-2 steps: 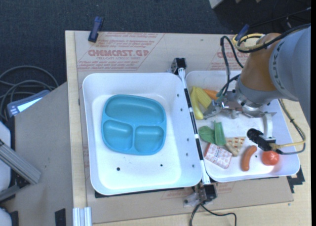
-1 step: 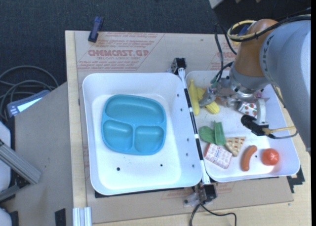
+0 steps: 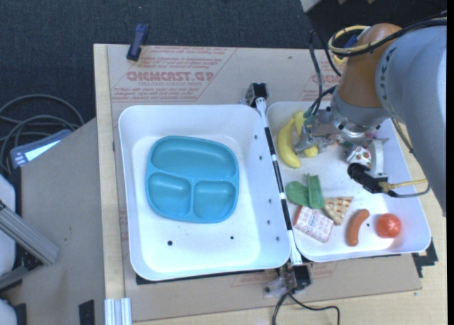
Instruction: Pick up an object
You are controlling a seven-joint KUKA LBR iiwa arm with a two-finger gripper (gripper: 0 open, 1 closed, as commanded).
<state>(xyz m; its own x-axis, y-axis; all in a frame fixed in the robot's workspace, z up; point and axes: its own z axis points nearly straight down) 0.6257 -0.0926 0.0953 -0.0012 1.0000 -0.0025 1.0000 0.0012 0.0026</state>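
The right bin (image 3: 415, 196) holds a yellow banana (image 3: 286, 147) at its left wall. Below it lie a green leafy piece (image 3: 306, 192), a waffle wedge (image 3: 338, 208), a pink and white packet (image 3: 313, 223), a sausage (image 3: 357, 226) and a red tomato (image 3: 388, 226). My gripper (image 3: 312, 138) is low in the upper part of this bin, right against the banana's right side. The wrist hides how it meets the banana. A small red and white item (image 3: 362, 154) peeks out beneath the wrist.
The left bin (image 3: 138, 245) holds a blue divided plate (image 3: 191, 178). The grey arm (image 3: 418, 82) with its orange band covers the right bin's upper right corner. A black cable end (image 3: 367, 177) hangs over that bin. A blue clip (image 3: 137, 41) lies on the board behind the bins.
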